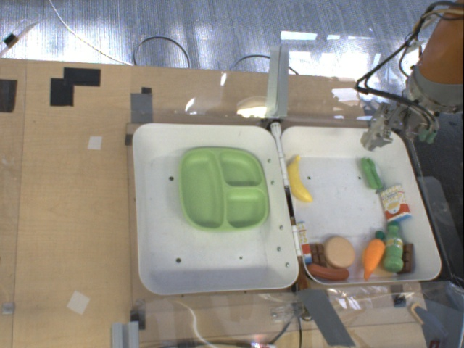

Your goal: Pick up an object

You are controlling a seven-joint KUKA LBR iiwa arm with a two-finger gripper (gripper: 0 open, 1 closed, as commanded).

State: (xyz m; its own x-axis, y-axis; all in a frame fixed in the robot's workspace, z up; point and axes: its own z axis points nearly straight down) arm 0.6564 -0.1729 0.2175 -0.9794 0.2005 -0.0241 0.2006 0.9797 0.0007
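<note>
Wooden bench (65,216) carries two white bins | pincer (377,133) hovers over right bin's (341,194) far corner; I cannot tell its spread | nearest pick, green pepper (371,173), lies just below | risk: I judge it may roll or slip away; rim crowds approach

A light brown wooden bench (65,216) fills the left side. Black square marks (72,84) sit near its top left, with small pale squares (95,143) lower down. Behind the bench lies a shiny blue-grey floor (217,13) with bright spots of light. A thin white wire (72,31) and dark looped cables (161,49) lie on it.
</note>
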